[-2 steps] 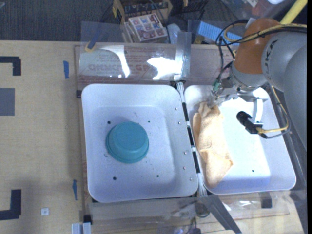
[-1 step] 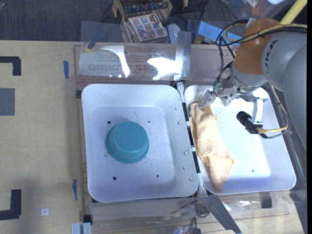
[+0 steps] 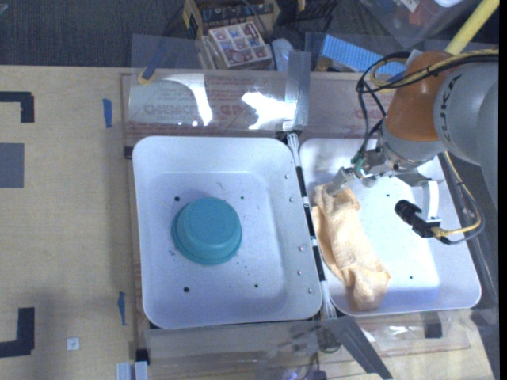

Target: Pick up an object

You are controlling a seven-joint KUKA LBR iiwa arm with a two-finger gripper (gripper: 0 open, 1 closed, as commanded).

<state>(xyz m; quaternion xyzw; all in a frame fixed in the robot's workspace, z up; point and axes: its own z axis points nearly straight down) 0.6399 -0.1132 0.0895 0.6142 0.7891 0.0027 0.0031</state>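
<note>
2 shallow white plastic bins sat side by side on the pale wooden tabletop [image 3: 63,236], their inner rims touching along a dark seam. The left bin [image 3: 158,291] held a round teal plastic bowl [image 3: 207,229], turned upside down and resting left of the bin's middle, well apart from every wall. The right bin [image 3: 444,283] held a crumpled pale yellow cloth [image 3: 348,248], which lay in a long strip along the bin's left wall, running from near the upper middle down toward the lower left corner.

The grey arm [image 3: 475,117] reached in from the right, bent over the upper part of the right bin, with its orange band [image 3: 413,105] sitting above the wrist and black cables looping over it. The wrist angled down and to the left, bringing the gripper [image 3: 348,176] low over the bin floor. Its tip was at the upper end of the yellow cloth, touching or just beside the fabric. Whether the jaws were wide, narrow or closed on the cloth could not be told from this angle, as the fingertips were too small and blurred against the fabric. A small black part with a yellow cable [image 3: 420,218] hung beneath the arm, over the bin's bright floor right of the cloth.
</note>
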